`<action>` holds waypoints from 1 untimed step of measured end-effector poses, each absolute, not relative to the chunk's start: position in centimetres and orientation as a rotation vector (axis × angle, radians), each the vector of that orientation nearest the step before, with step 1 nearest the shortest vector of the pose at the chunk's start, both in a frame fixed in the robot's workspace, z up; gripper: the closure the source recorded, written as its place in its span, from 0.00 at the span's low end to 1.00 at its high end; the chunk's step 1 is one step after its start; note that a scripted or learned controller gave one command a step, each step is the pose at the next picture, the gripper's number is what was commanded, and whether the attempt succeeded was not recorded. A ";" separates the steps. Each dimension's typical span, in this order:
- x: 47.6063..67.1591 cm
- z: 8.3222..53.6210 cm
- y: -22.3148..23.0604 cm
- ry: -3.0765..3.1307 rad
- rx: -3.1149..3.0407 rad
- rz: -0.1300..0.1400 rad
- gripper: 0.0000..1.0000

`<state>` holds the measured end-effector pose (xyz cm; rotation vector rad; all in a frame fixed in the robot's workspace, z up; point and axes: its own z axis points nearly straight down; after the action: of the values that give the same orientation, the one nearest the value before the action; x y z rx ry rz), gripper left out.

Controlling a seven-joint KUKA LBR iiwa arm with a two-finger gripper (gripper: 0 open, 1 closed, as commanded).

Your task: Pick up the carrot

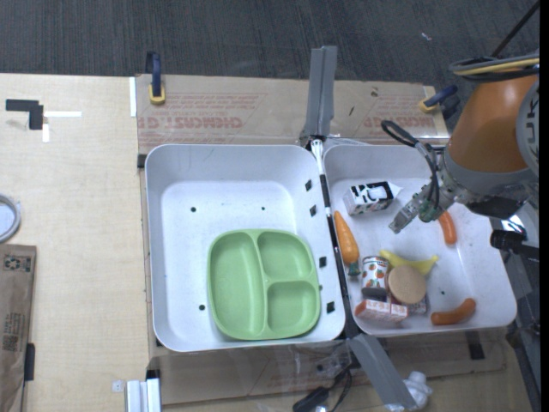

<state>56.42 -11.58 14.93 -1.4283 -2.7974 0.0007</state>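
The carrot [346, 237] is orange and tapered, and it lies along the left wall of the right bin [489, 273], pointing toward the back. My gripper [408, 215] hangs over the middle of that bin, to the right of the carrot and well apart from it. It sits between a black-and-white carton [373, 196] and a small orange sausage [447, 227]. Nothing is visibly held.
The right bin also holds a small can [373, 273], a yellow banana [412, 263], a round brown item [407, 286], a red-and-white packet [382, 311] and another sausage [452, 312]. A green divided plate [264, 283] lies in the left bin [171, 230].
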 end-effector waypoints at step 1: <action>50.8 19.1 -5.8 -2.809 -1.405 0.001 1.00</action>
<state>50.80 -5.81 19.11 -1.4048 -2.8095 0.0012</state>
